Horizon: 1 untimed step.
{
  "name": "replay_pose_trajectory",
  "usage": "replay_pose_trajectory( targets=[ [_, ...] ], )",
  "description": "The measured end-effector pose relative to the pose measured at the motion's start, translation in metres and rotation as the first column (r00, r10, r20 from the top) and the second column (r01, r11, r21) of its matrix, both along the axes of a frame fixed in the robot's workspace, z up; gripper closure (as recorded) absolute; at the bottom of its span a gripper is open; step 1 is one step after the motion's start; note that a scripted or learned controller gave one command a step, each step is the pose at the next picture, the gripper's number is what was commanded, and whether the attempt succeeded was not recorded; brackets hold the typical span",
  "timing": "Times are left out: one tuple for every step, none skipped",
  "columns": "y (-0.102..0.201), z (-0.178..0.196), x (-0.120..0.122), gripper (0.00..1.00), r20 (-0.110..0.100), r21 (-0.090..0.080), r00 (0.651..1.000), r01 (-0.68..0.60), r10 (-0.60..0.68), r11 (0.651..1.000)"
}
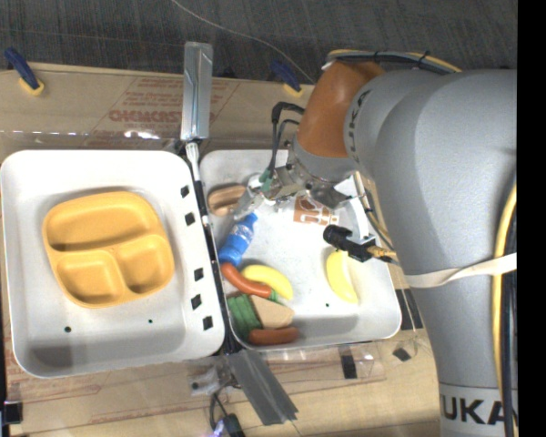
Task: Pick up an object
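Observation:
My gripper [269, 188] hangs low over the back of the right bin [373, 312], under the orange wrist band [332, 116]. Its metal tip is just above the cap end of a blue plastic bottle [238, 237], which lies tilted along the bin's left side. A brown bun-like piece [223, 197] lies just left of the tip. Further forward lie a yellow banana [267, 281] over a red sausage [239, 279], and a second yellow fruit [342, 278] at the right. At the front are a green piece [241, 311], a tan slice [275, 315] and a brown sausage [273, 336].
The left bin [27, 335] holds a yellow divided tray [105, 244]. A metal divider bar [196, 89] runs between the bins at the back. The arm's grey body [437, 198] covers the right bin's right rim. A small brown and white card [311, 210] lies under the wrist.

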<state>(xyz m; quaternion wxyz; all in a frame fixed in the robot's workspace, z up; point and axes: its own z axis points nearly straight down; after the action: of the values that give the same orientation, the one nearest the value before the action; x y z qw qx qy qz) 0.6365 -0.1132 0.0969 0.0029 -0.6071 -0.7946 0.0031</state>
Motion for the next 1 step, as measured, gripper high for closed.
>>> replay_pose_trajectory(
  targets=[
    [0.0112, 0.0379, -0.0710, 0.00, 0.008, 0.002, 0.994, -0.107, 0.107, 0.994]
  ],
)
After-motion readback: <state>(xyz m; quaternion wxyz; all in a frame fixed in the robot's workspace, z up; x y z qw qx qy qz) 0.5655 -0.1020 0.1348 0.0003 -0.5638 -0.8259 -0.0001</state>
